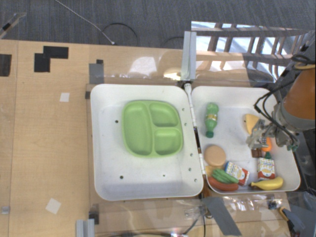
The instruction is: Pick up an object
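Observation:
My gripper [258, 141] hangs low over the right side of the right bin [232, 98], below the orange-banded wrist [300, 98]. A small orange piece [267, 143] and a brown bit [256, 153] show right beneath it. A yellow cheese wedge [250, 122] lies just up-left of the gripper. A red-and-white juice carton [265, 168] and a banana [267, 183] lie below it. Further left lie a green bottle [211, 118], a round tan bun [215, 155], a small green-and-white carton [235, 171] and a red sausage [221, 184].
The left bin [106, 181] holds a green divided plate [152, 128]. A metal rack [247, 41] stands behind the right bin. Black cables [269, 98] loop beside the wrist. Bare bin floor lies between the bottle and the cheese.

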Tool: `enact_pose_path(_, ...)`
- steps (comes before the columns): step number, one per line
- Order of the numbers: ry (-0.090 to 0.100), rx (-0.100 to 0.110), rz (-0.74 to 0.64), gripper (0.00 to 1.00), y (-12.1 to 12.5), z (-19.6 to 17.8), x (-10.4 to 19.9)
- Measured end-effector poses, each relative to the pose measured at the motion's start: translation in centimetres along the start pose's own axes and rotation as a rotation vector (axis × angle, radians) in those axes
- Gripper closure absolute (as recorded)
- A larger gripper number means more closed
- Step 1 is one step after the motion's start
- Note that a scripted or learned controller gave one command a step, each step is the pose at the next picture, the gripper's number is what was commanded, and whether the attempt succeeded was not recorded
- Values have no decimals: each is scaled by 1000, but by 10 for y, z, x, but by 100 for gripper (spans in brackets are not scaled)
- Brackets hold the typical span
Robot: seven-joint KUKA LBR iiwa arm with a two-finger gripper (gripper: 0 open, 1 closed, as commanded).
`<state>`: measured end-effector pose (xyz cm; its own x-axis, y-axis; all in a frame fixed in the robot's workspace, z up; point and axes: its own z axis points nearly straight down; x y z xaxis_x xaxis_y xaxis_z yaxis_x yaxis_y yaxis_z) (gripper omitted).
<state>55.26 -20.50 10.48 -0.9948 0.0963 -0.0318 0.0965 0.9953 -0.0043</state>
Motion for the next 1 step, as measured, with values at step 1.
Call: enact_pose_path(1,1,0,0,0,0,1,0)
